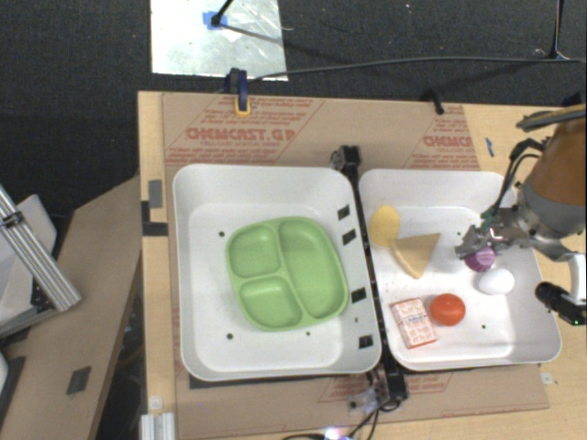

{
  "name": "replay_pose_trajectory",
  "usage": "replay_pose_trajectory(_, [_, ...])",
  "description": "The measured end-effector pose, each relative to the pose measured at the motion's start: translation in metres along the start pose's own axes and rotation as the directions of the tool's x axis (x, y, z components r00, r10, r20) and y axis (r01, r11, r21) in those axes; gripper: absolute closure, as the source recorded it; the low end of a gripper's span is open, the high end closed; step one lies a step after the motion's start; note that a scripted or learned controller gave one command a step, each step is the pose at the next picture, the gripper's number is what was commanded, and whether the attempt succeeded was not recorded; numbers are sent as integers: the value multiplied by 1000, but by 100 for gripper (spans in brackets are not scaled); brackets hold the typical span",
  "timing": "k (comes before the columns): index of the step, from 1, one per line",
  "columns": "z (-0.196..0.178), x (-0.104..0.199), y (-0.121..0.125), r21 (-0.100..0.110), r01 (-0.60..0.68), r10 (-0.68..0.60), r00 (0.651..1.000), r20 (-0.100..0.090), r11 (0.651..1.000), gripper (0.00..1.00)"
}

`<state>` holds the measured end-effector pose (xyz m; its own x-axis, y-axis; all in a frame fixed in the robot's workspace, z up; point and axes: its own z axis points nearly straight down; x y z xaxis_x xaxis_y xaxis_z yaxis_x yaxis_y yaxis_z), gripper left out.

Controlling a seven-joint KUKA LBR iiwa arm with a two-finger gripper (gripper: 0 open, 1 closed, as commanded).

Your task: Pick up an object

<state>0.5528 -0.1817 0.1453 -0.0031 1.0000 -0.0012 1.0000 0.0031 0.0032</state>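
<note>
My gripper (480, 244) hangs low over the right side of the right bin (527, 342), directly above a small purple object (481, 261) and touching or nearly touching it. A white egg-like object (496, 281) lies just below and to the right of the purple one. Further left in the same bin are a yellow wedge (416, 252), a rounded yellow object (385, 222), a red tomato-like ball (448, 309) and a small red-and-white box (414, 323).
The left bin (197, 246) holds a green divided plate (285, 271). Black clips (348, 159) join the two bins along their shared wall. The arm's grey body and orange band (558, 177) overhang the right bin's far right edge.
</note>
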Motion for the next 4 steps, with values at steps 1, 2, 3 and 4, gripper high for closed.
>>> replay_pose_trajectory(1, [-59, 4, -6, 0, 1, -1, 1000, 0, 1000, 100])
replay_pose_trajectory(2, [-111, 4, -4, 0, 3, -3, 1000, 0, 1000, 100])
replay_pose_trajectory(3, [-100, 53, -2, 1, 5, -5, 1000, -1, 1000, 100])
replay_pose_trajectory(4, [-104, 99, 2, 0, 5, -5, 1000, -2, 1000, 100])
